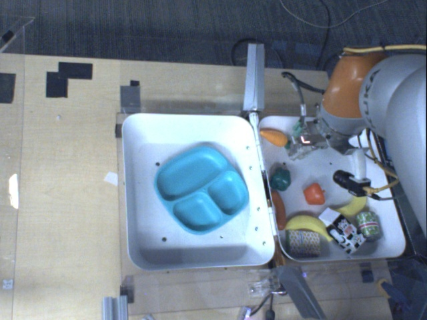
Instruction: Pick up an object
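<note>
At the near end of the right-hand shallow white bin point(392, 244), a grey-brown mesh scrubbing pad point(303, 243) is seen against the near wall, with a yellow banana point(308, 224) touching it just behind. To the right of these, a small black-and-white patterned box point(344, 235) and a green-labelled round can point(368, 225) are set close together. A second yellow curved piece point(352, 207) is seen just behind them. A dark red elongated item point(278, 211) is laid along the left wall of this bin. Farther in, a small red-orange lump point(314, 194) and a dark green round ball point(280, 179) are found apart from each other on bare bin floor. At the far left corner, an orange carrot-shaped item point(273, 137) is laid near the wall.

The left-hand white bin point(143, 145) is largely taken up by a bright blue three-compartment plastic tray point(200, 187), laid flat. Both bins are carried by the pale wooden table point(67, 179).

The claw point(303, 139) is placed over the far end of the right-hand bin, just to the right of the carrot-shaped item, at the end of the grey arm point(400, 92). Whether it is open or closed, and whether anything is touched or gripped by it, cannot be told.
</note>
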You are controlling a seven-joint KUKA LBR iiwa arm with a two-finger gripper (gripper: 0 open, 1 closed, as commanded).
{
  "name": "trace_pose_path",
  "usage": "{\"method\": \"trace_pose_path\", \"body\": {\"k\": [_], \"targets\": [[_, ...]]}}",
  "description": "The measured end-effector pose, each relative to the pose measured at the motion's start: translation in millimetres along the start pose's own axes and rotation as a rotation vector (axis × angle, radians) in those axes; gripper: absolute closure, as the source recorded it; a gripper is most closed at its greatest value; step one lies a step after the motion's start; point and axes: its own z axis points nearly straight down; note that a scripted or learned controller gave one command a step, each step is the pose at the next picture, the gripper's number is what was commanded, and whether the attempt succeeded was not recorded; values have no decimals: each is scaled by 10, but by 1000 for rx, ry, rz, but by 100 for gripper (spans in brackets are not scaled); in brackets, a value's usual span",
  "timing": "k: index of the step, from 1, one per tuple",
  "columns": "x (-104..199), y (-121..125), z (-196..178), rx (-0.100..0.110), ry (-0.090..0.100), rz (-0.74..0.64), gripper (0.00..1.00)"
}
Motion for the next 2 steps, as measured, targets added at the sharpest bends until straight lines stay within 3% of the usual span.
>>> {"method": "trace_pose_path", "body": {"k": [1,2], "targets": [[-7,-3,5,0,-1,1,0],[-11,129,26,39,3,14,0]]}}
